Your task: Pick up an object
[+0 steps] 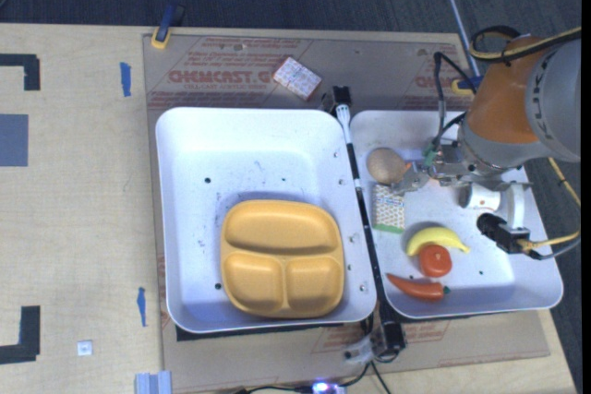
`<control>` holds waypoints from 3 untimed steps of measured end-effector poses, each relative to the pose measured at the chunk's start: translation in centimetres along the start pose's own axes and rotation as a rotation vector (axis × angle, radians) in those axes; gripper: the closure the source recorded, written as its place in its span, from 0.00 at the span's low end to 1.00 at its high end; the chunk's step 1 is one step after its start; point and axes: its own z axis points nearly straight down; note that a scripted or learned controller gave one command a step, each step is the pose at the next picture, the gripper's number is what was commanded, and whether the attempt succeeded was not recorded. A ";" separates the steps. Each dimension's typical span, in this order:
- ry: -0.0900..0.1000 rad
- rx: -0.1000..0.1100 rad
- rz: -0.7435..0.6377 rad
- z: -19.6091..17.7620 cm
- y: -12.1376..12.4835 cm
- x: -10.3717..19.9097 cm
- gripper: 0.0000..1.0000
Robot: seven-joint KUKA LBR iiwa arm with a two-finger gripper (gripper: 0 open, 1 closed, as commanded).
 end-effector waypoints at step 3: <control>-0.001 -0.006 0.004 -1.0 -9.4 2.6 1.00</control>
